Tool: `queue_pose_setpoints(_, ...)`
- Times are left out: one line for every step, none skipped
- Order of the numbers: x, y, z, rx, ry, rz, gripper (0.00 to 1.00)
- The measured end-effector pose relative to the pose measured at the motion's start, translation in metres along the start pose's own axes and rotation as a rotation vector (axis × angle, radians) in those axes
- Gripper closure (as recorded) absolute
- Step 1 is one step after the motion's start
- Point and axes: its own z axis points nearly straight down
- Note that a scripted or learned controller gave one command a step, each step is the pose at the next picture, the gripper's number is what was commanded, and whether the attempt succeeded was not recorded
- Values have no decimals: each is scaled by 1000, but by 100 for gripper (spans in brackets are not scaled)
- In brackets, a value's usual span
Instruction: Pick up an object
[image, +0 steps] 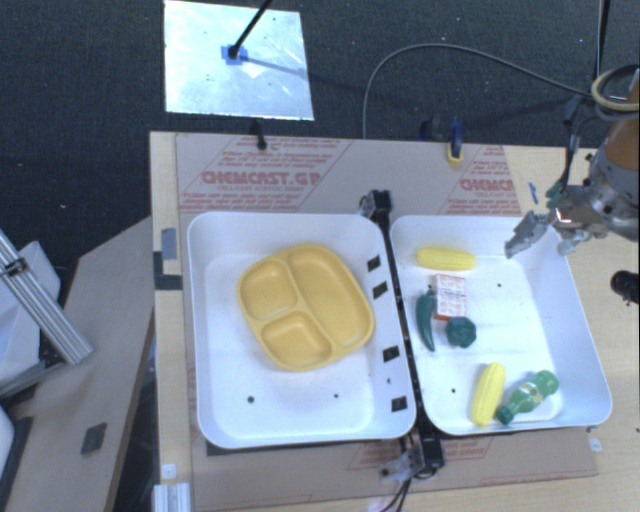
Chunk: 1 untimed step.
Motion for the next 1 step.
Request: queue_pose_setpoints(0, 2, -6, -11, -2, -2, 0)
